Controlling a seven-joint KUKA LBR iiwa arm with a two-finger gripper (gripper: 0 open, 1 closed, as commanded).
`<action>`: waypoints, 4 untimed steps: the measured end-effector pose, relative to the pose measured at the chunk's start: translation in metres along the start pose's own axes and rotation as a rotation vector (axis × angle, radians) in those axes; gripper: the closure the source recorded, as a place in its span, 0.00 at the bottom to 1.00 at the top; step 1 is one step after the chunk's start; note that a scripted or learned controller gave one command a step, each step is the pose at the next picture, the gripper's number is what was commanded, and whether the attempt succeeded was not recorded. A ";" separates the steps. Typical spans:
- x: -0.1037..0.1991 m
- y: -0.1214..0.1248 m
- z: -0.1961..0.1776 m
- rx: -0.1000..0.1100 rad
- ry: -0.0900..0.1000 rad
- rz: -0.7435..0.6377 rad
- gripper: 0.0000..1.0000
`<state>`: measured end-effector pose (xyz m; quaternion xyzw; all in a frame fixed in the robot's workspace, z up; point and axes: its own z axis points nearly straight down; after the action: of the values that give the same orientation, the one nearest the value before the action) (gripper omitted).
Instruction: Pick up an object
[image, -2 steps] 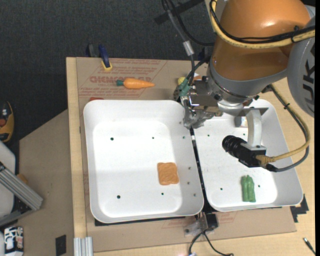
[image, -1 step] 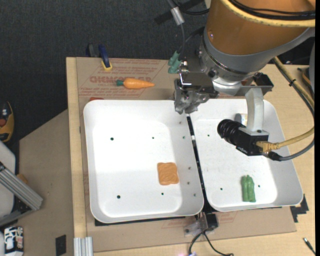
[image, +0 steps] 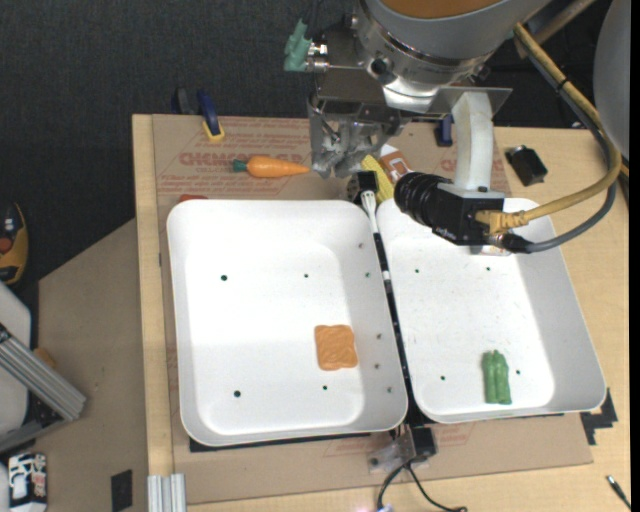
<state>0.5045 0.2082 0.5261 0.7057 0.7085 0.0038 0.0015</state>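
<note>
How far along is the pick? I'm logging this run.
Nothing looks picked yet. The orange waffle piece lies flat in the left bin, the green piece in the right bin, and a toy carrot sits on the cardboard behind the bins. The tool is at the back edge near the carrot; what it carries can't be made out. The whole grasp remains.

Waffle (image: 335, 347) lies in left bin (image: 200, 300); pickle (image: 496, 377) in right bin (image: 560, 300) (carrot (image: 272, 167) behind both).
</note>
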 end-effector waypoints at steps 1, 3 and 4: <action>0.016 0.073 0.132 0.014 -0.006 0.005 1.00; 0.016 0.141 -0.011 0.001 -0.001 0.003 1.00; -0.036 0.106 -0.009 0.011 -0.004 0.007 1.00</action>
<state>0.6101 0.1723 0.5353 0.7083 0.7059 -0.0017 -0.0010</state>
